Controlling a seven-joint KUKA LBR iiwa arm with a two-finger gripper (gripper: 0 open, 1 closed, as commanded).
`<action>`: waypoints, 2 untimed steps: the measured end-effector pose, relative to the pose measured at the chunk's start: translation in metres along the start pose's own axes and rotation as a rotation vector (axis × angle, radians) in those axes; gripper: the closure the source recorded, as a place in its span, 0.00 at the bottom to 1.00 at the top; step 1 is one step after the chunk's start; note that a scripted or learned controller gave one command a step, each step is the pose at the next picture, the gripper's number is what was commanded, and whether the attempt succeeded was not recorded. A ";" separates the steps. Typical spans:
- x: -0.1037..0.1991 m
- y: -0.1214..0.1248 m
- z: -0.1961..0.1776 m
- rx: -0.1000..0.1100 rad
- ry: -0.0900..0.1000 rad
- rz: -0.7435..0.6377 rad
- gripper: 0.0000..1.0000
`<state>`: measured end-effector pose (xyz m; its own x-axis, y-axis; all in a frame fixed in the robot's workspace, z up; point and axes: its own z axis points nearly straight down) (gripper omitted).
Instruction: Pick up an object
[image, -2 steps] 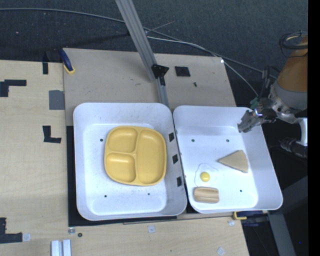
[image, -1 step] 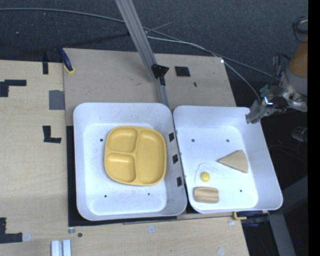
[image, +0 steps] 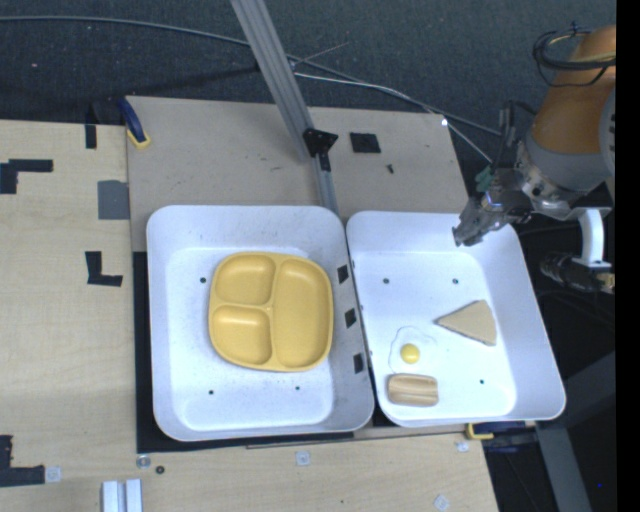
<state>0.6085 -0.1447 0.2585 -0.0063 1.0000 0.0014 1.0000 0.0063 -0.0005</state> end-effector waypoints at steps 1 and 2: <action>0.052 -0.002 0.018 0.002 -0.001 0.001 1.00; 0.103 -0.002 0.031 0.002 -0.001 0.001 1.00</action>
<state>0.6062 -0.0418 0.2278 -0.0056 1.0000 0.0004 1.0000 0.0056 -0.0029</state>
